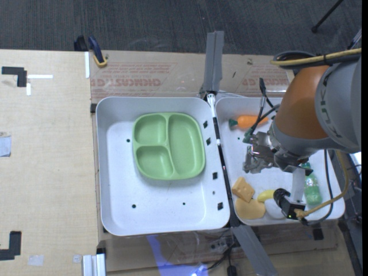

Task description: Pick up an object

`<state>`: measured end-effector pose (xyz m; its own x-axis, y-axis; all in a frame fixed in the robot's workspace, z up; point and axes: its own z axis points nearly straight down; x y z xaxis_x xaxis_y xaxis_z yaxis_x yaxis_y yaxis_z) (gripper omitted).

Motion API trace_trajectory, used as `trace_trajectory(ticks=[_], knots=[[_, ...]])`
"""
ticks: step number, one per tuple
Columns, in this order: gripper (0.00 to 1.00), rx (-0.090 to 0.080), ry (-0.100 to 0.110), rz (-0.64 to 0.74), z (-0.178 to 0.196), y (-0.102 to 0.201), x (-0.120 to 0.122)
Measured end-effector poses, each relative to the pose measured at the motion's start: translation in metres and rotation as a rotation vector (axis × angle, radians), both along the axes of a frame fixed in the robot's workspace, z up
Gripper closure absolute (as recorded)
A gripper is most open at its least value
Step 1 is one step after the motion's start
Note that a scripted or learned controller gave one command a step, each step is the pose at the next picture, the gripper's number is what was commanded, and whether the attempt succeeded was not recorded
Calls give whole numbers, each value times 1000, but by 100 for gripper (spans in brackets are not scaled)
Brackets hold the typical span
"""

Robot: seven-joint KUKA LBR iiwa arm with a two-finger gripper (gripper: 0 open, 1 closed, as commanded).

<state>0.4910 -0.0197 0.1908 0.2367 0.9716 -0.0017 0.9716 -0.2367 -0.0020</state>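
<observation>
My gripper [253, 161] hangs low over the middle of the right bin [230, 154], under the grey arm and its orange band. Its metal fingers point down and left, above bare bin floor. An orange carrot [248, 121] lies at the bin's far side, behind the gripper. A tan block [242, 189], a yellow piece [265, 196] and a pale orange round piece [250, 209] lie near the front of the bin, just below the gripper. A green bottle [312, 191] sits at the right, partly behind the arm's cables. Nothing shows between the fingers.
The left bin [109, 171] holds a green divided plate [169, 146] near its centre. A grey divider bar [214, 62] runs between the bins. Black cables and a black connector [283, 200] hang from the arm over the right bin's front.
</observation>
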Motion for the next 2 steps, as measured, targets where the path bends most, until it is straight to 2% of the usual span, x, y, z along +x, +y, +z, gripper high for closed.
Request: trace_trajectory(ticks=[1, 2], knots=[[100, -2, 2, -580, 5, -73, 0], [100, -4, 2, -830, -1, -22, 50]])
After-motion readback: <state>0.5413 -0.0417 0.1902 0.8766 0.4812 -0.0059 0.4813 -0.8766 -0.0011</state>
